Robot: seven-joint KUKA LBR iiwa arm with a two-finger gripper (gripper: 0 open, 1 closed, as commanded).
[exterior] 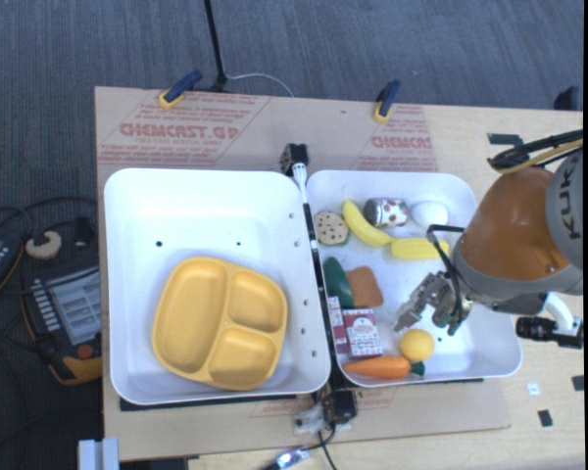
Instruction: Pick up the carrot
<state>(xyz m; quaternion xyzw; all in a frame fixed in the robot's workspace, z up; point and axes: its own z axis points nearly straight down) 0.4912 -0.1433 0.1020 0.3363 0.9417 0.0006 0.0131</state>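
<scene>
Lying along the near wall of the right bin (490, 365), the carrot (377, 367) points its orange body toward the divider, with its green top just under a yellow lemon (417, 345) that touches or nearly touches it. A red carton (361, 332) stands just beside the carrot on the far side, and beyond that sit a brown patty (365, 286), a green vegetable (337, 284), a cookie (330, 227), a banana (364, 222) and a corn cob (415, 250). The gripper (433, 306) hangs over the lemon, off to the carrot's right and farther from the bin's near wall, its fingers spread with nothing between them. I judge this the approach step (no grasp yet). The next move calls for shifting toward the near wall and the divider, centring over the carrot's body, turning the fingers to straddle its narrow width, then descending without nudging the lemon or carton. The left bin (137, 213) holds a yellow divided tray (220, 321).
</scene>
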